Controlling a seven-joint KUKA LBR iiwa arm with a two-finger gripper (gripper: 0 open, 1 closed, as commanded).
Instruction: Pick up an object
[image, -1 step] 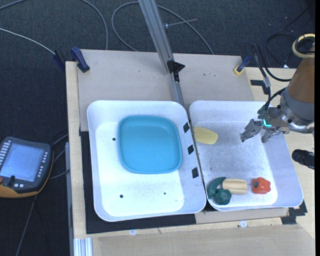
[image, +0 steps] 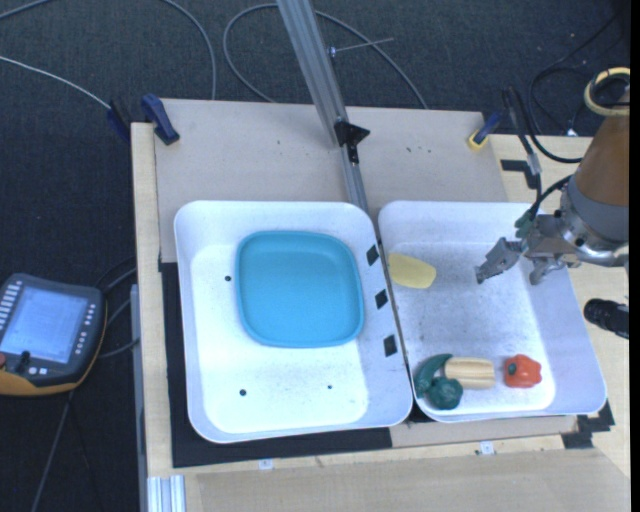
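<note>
**Gripper above the right bin, nothing between its fingers**

Camera view, looking down at a slant on a pale wooden bench (image: 260, 150) bearing two shallow white plastic bins side by side.

In the left bin (image: 200, 300): a flat, square turquoise plate with rounded corners (image: 300, 288), smooth and glossy, lying level near the bin's middle.

In the right bin (image: 570, 330), floor speckled with dark scuffs: a soft-looking pale yellow lump (image: 412, 271), roughly oval, long axis running left to right, close to the left wall. Along the near edge, a row of three things: a dark green rounded vegetable shape (image: 438, 382) at the left; just beside it a tan cylindrical piece (image: 470, 373) lying flat, long axis left to right, one end toward the green shape and the other toward a small red tomato-like piece with a green top (image: 521, 371).

Reaching in from the right: the grey arm with its orange band (image: 605, 170), ending in a two-finger metal gripper (image: 520, 262), fingers spread apart with nothing between them, over the far right part of the right bin, well apart from the row of three.
</note>
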